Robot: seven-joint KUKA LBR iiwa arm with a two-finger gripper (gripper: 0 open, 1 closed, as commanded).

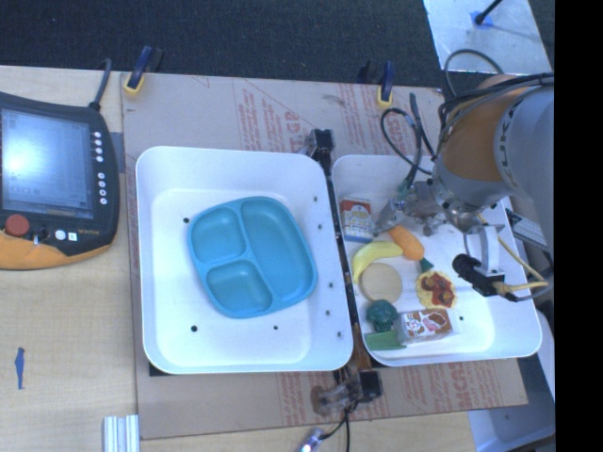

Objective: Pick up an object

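The gripper [419, 217] hangs right of centre in the right bin [509, 342], just above the carrot [408, 242]; finger spread cannot be told; to grasp well, descend straight and close across the carrot's narrow width; the banana [370, 253] and biscuit [382, 281] crowd its lower left; more open floor lies toward the lower right.
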